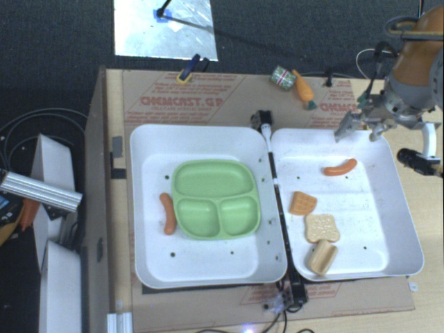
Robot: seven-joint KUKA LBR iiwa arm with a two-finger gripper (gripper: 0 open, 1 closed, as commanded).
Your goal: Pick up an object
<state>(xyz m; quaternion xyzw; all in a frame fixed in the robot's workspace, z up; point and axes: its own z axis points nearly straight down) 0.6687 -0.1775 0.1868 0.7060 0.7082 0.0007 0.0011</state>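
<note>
1. Camera view: the gripper (360, 129) is above the far right corner of the right bin (399, 186), fingers spread apart with nothing between them.
2. A sausage (340, 167) lies in the right bin, just below the gripper and apart from it.
3. Nearer the divider lie a waffle cracker (302, 203), a toast slice (322, 227) and a bread roll (322, 257), the latter two touching.
4. The left bin (149, 186) holds a green divided plate (216, 198), with a second sausage (167, 214) just beside its left edge.
5. A toy carrot (304, 89) and a small can (282, 76) lie on the cardboard beyond the bins.
</note>
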